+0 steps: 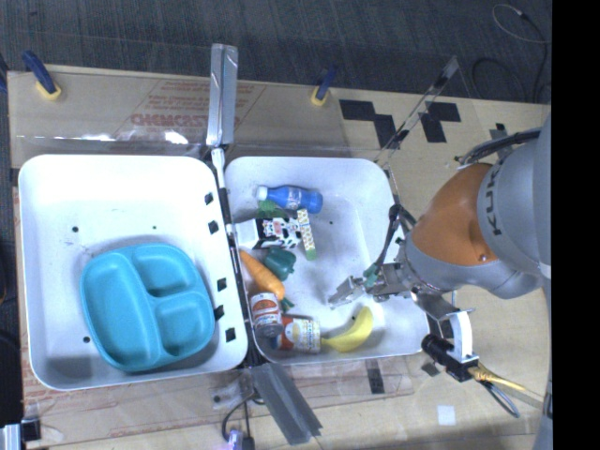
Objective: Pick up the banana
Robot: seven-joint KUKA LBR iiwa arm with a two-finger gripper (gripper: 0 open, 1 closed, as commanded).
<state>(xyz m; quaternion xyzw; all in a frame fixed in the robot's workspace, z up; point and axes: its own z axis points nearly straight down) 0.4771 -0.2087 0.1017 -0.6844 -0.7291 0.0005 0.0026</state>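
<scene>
Over on the left, 1 of the 2 white bins carries a blue divided tray. The right bin is busier: a carrot by the divider, a blue-capped bottle toward the back, a small can near the front. The banana lies on its side against the front wall, just right of a tipped bottle, curving up toward the gripper, which hangs just above its upper end. I can't tell how that gripper is set. The banana looks light, soft-skinned, easily bruised; I'd pinch it gently across its thick middle.
</scene>
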